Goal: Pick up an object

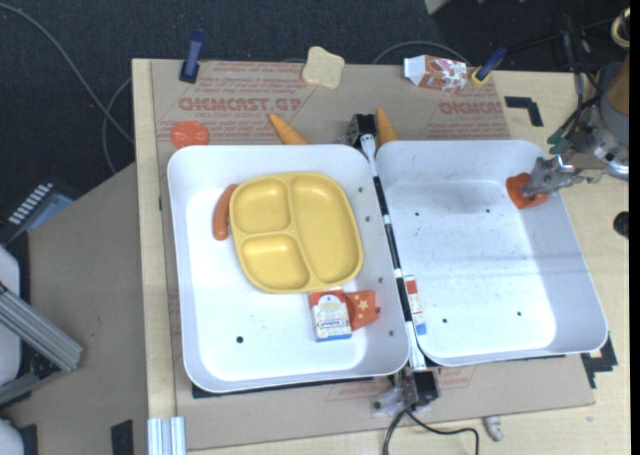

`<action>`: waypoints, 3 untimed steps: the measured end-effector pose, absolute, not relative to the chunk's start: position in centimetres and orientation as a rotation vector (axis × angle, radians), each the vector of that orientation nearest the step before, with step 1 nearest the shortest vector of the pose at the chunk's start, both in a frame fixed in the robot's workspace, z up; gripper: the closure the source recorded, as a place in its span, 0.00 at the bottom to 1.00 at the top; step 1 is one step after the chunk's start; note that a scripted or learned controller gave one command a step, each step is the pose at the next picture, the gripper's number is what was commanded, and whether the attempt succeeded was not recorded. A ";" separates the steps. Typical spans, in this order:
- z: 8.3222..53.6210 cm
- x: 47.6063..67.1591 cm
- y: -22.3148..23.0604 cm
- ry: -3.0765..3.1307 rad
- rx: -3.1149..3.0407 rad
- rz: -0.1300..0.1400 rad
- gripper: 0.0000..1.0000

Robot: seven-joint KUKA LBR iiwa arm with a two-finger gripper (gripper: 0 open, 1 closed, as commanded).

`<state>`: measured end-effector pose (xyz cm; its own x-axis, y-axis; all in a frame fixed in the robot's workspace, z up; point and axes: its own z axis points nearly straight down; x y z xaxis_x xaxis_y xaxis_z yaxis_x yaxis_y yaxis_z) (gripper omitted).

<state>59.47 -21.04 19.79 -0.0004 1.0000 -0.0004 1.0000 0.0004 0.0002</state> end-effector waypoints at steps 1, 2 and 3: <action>20.4 65.6 -22.3 2.222 2.217 0.000 0.00; 8.4 54.8 -17.9 2.222 2.222 0.000 0.00; 8.4 55.4 -13.7 2.224 2.223 0.000 0.00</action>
